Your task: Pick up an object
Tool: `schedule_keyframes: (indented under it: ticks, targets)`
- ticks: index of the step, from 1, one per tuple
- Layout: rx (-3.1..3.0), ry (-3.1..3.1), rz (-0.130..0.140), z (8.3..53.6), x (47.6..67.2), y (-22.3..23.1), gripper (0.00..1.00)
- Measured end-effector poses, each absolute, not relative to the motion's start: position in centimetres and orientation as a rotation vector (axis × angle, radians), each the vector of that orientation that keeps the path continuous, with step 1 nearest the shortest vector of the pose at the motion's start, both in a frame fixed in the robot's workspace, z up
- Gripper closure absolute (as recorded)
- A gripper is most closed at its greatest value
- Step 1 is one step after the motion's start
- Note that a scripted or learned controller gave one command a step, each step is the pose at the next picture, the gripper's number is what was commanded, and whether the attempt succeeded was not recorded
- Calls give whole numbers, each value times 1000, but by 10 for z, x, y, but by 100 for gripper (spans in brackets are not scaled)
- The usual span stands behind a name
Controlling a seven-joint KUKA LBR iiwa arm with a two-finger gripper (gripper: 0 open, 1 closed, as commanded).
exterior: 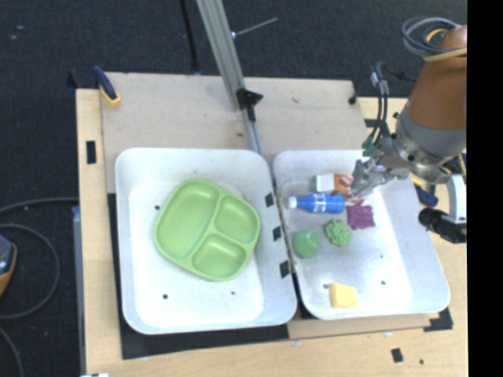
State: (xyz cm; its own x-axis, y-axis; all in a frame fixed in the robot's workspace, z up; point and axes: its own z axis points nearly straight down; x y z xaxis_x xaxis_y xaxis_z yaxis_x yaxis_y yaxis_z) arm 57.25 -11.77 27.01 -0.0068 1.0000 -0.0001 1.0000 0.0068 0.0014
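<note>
- Two shallow white bins sit side by side on a pale wooden worktop (pixel 181 116), seen from the fixed overhead camera view, with dark carpet around the bench.
- Left bin (pixel 134 289) holds a lime-green divided plate (pixel 207 228) with three compartments, lying flat and slightly turned.
- Right bin (pixel 409 281) carries the loose objects: a blue bottle (pixel 321 203) with a white cap lying on its side, a small white and orange item (pixel 332 183) just behind it, a purple block (pixel 361 216), a green knobbly piece (pixel 339 232), a green ball (pixel 307 244) near the bin's left wall, and a yellow block (pixel 343 295) apart from the rest at the near edge.
- Grey arm (pixel 436 93) with its orange band reaches in from the right, and the gripper (pixel 366 181) hangs low over the back of the right bin, just beside the white and orange item and just above the purple block.
- Whether the jaws are wide or narrow cannot be told from this angle, and no object is seen between them.
- Metal pole (pixel 224 45) rises slantwise from the worktop behind the bins.
</note>
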Motion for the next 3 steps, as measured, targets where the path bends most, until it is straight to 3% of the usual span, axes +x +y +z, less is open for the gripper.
schedule_keyframes:
  ticks: [3]
  targets:
    - [2212, 2231, 3, 264, 572, 45, 100]
